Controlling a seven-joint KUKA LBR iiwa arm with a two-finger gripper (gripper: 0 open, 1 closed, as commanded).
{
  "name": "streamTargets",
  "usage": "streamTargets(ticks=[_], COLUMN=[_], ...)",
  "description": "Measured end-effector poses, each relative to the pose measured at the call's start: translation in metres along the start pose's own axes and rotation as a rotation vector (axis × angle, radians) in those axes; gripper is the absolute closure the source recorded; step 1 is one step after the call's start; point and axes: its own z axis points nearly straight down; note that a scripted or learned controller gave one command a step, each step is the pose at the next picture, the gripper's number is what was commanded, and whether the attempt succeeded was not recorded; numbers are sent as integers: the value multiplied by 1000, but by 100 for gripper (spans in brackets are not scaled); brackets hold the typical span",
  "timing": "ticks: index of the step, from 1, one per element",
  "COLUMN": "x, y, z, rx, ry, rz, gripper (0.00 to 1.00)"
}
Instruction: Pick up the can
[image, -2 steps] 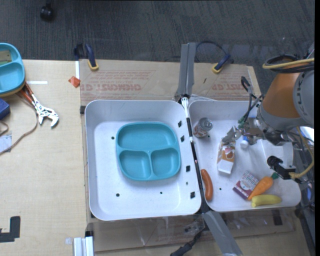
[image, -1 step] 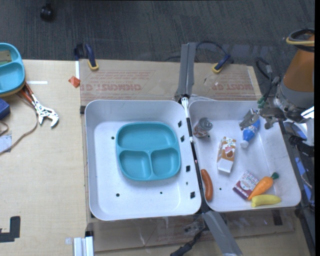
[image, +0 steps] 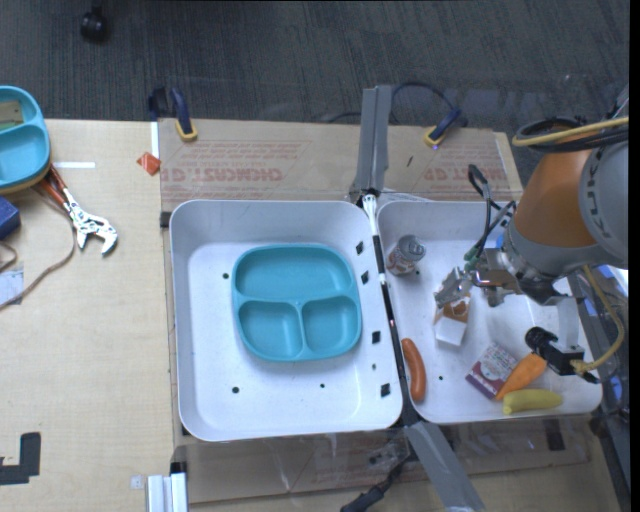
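The can (image: 405, 255), small and silvery with a brownish label, stands in the back left corner of the right bin (image: 440, 400), close to the divider between the bins. My gripper (image: 455, 291) hangs over the middle of the right bin, to the right of the can and a little nearer the front, apart from it. A small white and brown block (image: 452, 322) lies directly below the gripper. Nothing touches the can.
A teal divided plate (image: 297, 301) lies in the left bin (image: 200, 380). In the right bin are a hot dog (image: 414, 368) by the left wall, a red and white packet (image: 490, 365), a carrot (image: 522, 373) and a yellow banana (image: 532, 401) at the front right.
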Motion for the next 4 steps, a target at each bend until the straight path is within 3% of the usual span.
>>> streamTargets(ticks=[1, 2, 3, 4], x=[-84, -87, -87, -91], y=[-20, -21, -16, 9], z=[26, 26, 26, 26], rx=[-9, -11, -8, -6], ry=[-2, 0, 9, 13], rz=[0, 59, 371, 321], gripper=[0, 0, 0, 0])
